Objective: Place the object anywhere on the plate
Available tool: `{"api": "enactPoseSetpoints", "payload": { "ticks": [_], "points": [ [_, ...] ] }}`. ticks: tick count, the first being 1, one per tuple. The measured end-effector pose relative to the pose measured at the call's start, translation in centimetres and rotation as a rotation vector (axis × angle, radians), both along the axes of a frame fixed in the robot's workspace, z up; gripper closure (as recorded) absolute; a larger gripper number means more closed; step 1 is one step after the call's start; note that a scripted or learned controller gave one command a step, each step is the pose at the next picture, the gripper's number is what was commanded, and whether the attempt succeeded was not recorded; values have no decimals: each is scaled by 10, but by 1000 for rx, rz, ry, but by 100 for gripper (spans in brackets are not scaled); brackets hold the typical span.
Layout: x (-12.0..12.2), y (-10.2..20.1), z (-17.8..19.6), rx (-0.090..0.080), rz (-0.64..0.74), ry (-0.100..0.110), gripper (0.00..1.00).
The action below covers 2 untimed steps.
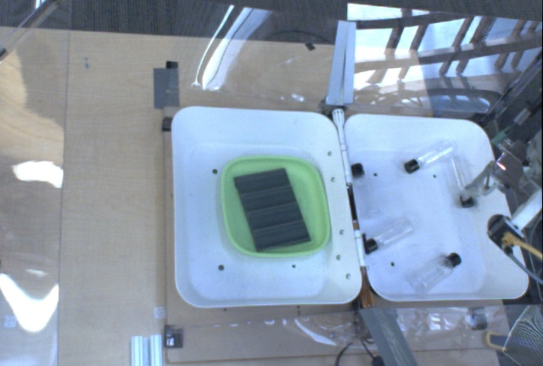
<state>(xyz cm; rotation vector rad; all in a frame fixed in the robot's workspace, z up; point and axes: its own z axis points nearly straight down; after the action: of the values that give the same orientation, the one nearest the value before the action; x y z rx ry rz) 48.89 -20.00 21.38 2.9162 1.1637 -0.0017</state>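
A dark grey ridged block [271, 209] lies flat on the green plate [318, 203], which sits in the left white bin [195, 186]. The block is slightly turned and covers most of the plate's middle. My gripper [512, 186] shows partly at the far right edge, over the right bin's rim and well away from the plate and block. Nothing is seen held in it.
The right white bin [424, 211] holds several clear vials with black caps, such as one vial [428, 158] at the back and another vial [433, 271] at the front. A grey bracket [342, 59] stands behind the bins. Bare wooden bench [85, 186] lies to the left.
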Motion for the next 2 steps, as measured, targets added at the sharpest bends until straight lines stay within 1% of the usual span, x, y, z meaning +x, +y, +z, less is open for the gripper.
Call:
{"api": "enactPoseSetpoints", "payload": {
  "ticks": [1,2],
  "points": [
    [1,35,39,-1,-127,-3,0],
    [0,23,14,0,-234,2,0]
  ]
}}
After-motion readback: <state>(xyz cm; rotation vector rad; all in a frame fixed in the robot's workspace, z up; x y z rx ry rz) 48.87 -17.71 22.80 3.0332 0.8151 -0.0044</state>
